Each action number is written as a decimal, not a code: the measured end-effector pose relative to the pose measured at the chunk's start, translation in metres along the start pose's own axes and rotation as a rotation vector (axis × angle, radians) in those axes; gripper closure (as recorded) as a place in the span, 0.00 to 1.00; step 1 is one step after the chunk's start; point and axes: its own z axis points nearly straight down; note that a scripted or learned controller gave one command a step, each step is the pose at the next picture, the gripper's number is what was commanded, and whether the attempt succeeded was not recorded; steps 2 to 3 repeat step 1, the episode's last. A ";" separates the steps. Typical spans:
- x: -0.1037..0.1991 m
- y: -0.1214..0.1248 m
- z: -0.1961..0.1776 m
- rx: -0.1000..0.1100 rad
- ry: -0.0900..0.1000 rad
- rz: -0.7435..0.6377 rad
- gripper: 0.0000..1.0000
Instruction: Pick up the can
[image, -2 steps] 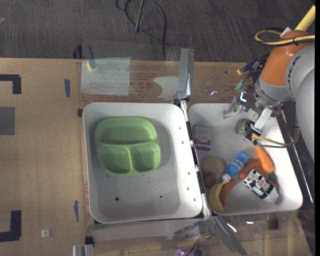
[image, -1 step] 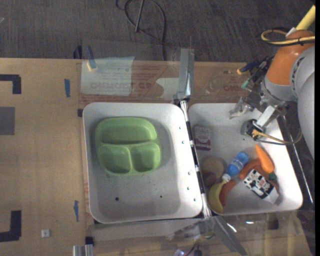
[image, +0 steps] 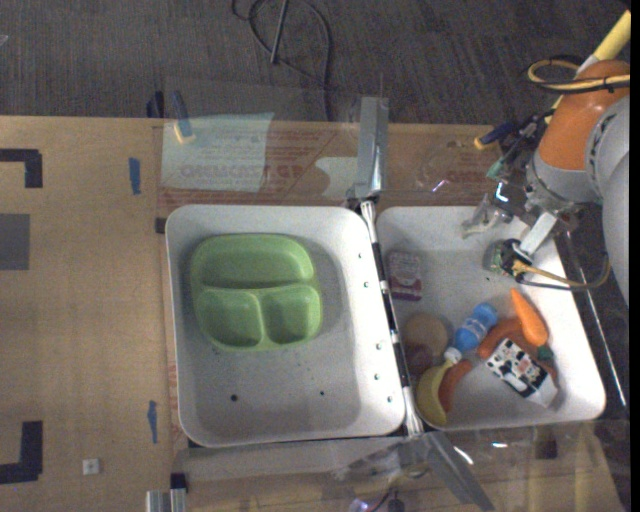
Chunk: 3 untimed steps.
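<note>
Bench (image: 80, 300) carries 2 white bins side by side: left bin (image: 200, 400) and right bin (image: 450, 250). 1 arm (image: 580, 130), grey w/ orange band, comes in at the far right corner. Left bin has 1 green plate (image: 258, 290) w/ 3 compartments, set toward its far left. Right bin holds a cluster in its near half: 1 yellow piece (image: 430, 395) by the near left corner, 1 black-and-white carton (image: 520, 368) near the right wall, 1 carrot (image: 530, 315) just beyond the carton, 1 blue bottle (image: 470, 330) btwn carrot and 1 brown lump (image: 426, 330). There is 1 can (image: 404, 275), pale w/ a pinkish label, just beside the left wall of the right bin, at about mid-depth and apart from the cluster. 1 gripper (image: 487, 218) is over the far part of the right bin, above bare floor; whether it is open or shut can't be told from this angle, and it's apart from every item. Can lies to the gripper's left in view and a bit nearer the camera, well apart from it, w/ bare bin floor btwn them.
</note>
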 end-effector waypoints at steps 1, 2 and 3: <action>-0.006 0.002 0.000 0.005 -0.001 0.095 0.00; -0.006 0.002 0.000 0.005 -0.001 0.095 0.00; -0.006 0.002 0.000 0.005 -0.001 0.095 0.00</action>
